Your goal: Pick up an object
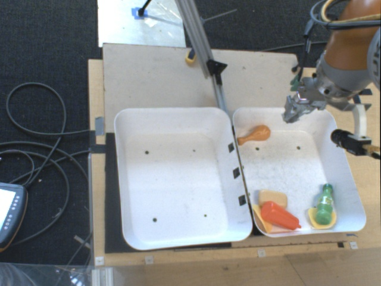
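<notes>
**Pincer above the right bin's far rim, four toys below**

A dark carpet surrounds the wooden tabletop (196, 76). At the far left, black cables (36, 136) loop across the floor beside the corner of a handheld screen (9, 213). A slanted metal pole (199, 37) crosses the tabletop from above and ends near the seam between the two bins.

The left bin (122, 177) is a shallow white tray with a speckled floor. Touching it along the seam is the right bin (345, 177), which carries all the toys. An orange drumstick (255, 135) lies near the far left corner, its long axis roughly left to right, thick end pointing right and narrow end toward the seam. At the near edge, a tan block (273, 198) sits just behind an orange carrot-like piece (280, 217), whose tip points right and toward the near rim. Further right, a green bottle (324, 204) rests on a yellow piece (322, 220), its cap end pointing away from the near rim.

The pincer (293, 113) hangs over the right bin's far rim, apart from every toy and holding nothing; how far it is spread I cannot tell.
</notes>
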Robot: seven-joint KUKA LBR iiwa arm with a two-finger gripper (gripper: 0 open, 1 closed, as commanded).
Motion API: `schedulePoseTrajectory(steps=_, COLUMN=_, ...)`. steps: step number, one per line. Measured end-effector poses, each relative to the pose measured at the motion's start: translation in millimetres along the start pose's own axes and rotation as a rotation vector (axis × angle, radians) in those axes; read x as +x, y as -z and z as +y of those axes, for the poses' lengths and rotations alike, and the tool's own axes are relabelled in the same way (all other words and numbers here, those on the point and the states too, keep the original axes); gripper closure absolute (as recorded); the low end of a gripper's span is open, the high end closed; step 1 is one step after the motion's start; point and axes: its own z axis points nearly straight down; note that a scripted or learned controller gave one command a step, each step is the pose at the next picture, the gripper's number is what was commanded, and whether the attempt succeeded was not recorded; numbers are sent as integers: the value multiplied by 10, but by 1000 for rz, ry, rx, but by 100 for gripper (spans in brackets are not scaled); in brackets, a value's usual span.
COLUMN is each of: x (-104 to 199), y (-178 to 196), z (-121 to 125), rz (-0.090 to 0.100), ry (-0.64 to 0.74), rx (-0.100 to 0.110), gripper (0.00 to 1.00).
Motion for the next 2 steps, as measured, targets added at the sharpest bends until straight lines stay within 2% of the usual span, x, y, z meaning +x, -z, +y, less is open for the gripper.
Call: schedulePoseTrajectory(steps=2, x=1106, y=-75, z=238, rz=1, ry=1, rx=-1, gripper=100)
